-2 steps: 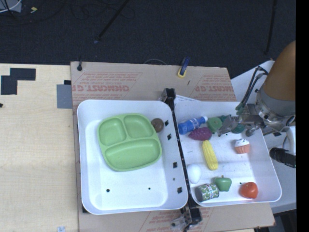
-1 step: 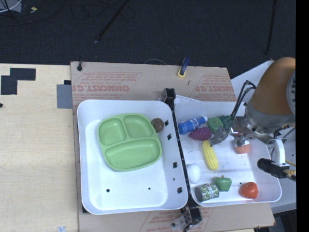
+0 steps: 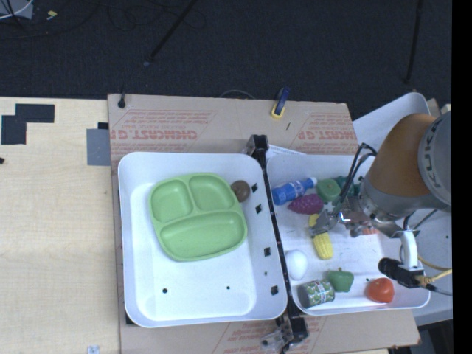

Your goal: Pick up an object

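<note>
The right bin (image 3: pixel 354 304) holds several toy foods. A yellow corn cob (image 3: pixel 323 246) lies near its middle, with my gripper (image 3: pixel 327 223) directly above the cob's upper end. A purple eggplant-like piece (image 3: pixel 304 204) and a blue bottle (image 3: pixel 293 191) lie just up and left of the gripper. A green piece (image 3: pixel 329 189) sits behind it, partly hidden by the wrist cables. Near the front wall are a white egg (image 3: pixel 296 262), a small can (image 3: pixel 318 293), a green pepper (image 3: pixel 341 279) and a red tomato (image 3: pixel 380 290).
The left bin (image 3: pixel 140 286) holds a green divided plate (image 3: pixel 198 216) with a small brown ball (image 3: pixel 240 190) beside its right edge. A black divider (image 3: pixel 270 227) runs between the bins. The arm's orange band (image 3: pixel 402 153) hangs over the right bin's far right.
</note>
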Robot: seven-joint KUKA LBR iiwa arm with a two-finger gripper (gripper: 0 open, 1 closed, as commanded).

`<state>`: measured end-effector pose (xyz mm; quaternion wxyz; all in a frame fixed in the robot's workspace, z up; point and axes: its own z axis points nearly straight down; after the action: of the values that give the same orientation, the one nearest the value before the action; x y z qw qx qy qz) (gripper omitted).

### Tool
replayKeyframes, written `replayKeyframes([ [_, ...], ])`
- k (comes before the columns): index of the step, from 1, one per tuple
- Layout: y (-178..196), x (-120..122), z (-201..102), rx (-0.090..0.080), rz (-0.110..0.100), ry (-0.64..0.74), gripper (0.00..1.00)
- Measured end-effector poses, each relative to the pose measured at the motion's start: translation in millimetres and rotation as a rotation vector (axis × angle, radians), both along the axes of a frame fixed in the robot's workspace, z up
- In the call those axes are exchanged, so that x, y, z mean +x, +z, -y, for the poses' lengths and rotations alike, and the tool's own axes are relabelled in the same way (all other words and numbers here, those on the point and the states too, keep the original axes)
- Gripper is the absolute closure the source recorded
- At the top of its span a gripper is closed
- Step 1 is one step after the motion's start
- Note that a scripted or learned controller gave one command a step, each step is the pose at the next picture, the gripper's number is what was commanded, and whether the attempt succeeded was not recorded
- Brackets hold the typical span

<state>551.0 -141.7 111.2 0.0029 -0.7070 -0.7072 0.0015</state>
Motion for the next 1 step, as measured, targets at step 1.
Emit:
replayKeyframes([
  [1,-25.1,-0.1,-2.5,-0.001,0.002,0.000,0.00],
])
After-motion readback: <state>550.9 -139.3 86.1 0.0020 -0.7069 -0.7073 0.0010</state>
